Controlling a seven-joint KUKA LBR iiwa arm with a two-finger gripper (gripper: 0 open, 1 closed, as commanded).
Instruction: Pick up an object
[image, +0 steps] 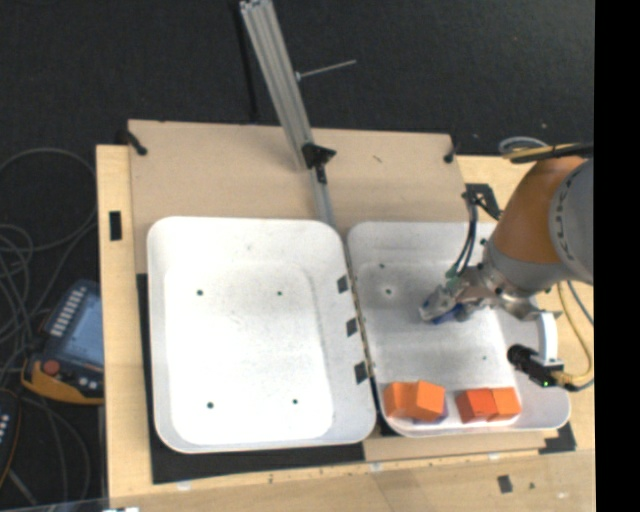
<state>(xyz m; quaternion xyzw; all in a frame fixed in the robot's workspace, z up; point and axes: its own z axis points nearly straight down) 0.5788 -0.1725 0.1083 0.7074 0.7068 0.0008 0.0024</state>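
Camera view: the arm (535, 225) reaches into the right bin (400, 260), with its gripper (442, 305) low over the bin floor.

Two orange blocks lie against the near wall of the right bin: one (414, 400) toward the near-left corner, chunky and box-like with a lighter top face, and the other (488, 403) to its right, looking like two smaller cubes side by side, one a shade darker. The two are close but apart, and both sit well clear of the gripper, which is toward the middle of the bin. A small bluish patch shows at the gripper's tip; what it is cannot be told. Whether the fingers are spread or pressed together cannot be told. The left bin (250, 330) lies just beside the right one on the wooden bench (230, 160).
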